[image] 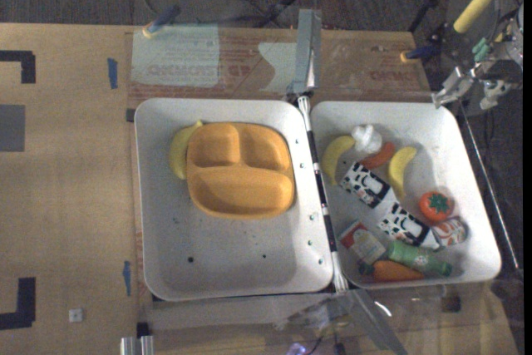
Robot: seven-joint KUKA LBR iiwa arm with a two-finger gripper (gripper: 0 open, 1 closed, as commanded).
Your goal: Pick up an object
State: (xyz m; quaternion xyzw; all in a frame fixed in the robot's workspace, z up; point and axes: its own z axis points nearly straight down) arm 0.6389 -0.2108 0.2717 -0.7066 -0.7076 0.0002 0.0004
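Outside the right bin (440, 129), just past its far right corner, above the bench: the gripper (472, 84), with nothing seen in its hold; open or closed, cannot tell from this slant. Inside the right bin, a scatter of small toy foods, any of them there for the picking. Along its left wall, toward the far side, a yellow banana (335, 158); just beside that, nearer the far wall, a white lumpy piece (364, 135), touching an orange-red piece (381, 155). Near the middle of the right bin, a second banana (402, 166), curved and standing apart from the first. Left of the middle, a black-and-white patterned box (366, 184); a second patterned box (405, 224) closer to the near wall. Toward the right wall, a red tomato (435, 205), and just nearer than it a red-and-white can (450, 232). Along the near wall, a green bottle (416, 256) lying on its side, an orange carrot (395, 270) touching it on the near side, and a small pale carton (362, 241) toward the near left corner. Touching the right bin on its left, the left bin (233, 253), holding a large orange divided plate (241, 169) in its far half, with a third banana (178, 152) partly tucked under the plate's left edge. Beyond the far wall of the right bin, clear sheets (191, 54) taped flat to the bench.
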